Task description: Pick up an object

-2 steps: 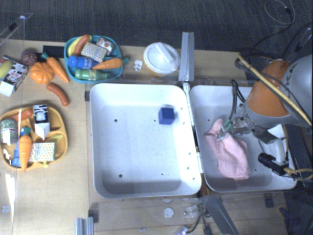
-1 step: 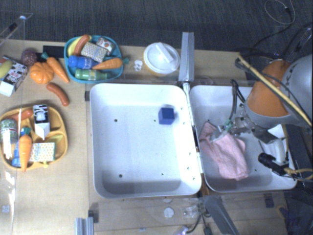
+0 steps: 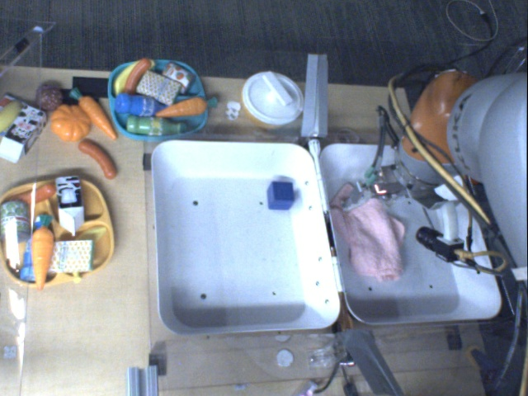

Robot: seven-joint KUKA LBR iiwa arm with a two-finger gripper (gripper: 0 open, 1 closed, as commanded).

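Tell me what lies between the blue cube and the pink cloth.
In the camera view, bare white floor of the left bin, then the two bins' adjoining rims, lie between the blue cube and the pink cloth in the right bin.

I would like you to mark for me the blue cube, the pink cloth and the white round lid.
blue cube [image 3: 281, 194]: camera view, centre of its top face.
pink cloth [image 3: 375, 242]: camera view, middle of the crumpled fabric.
white round lid [image 3: 273, 96]: camera view, centre of its top.
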